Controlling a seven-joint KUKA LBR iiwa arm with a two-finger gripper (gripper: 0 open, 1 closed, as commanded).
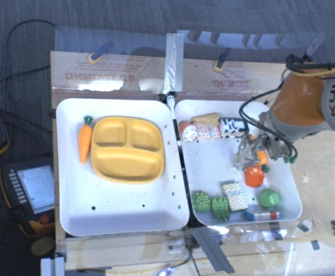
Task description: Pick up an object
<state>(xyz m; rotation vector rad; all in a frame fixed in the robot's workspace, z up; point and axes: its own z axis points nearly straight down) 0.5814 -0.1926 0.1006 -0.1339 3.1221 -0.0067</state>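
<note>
The gripper (249,156) hangs in the right bin (294,197) just above a red-orange toy (254,177) — I cannot tell the fingers' state — open floor lies left.

The grey arm (305,105) enters from the right edge of the camera view, its broad orange band sitting just above the wrist and a black cable looping along its left side. From there the wrist points down and to the left, ending in the gripper (249,155), which hangs low with its metal parts bunched together, too cluttered to read clearly.
</note>
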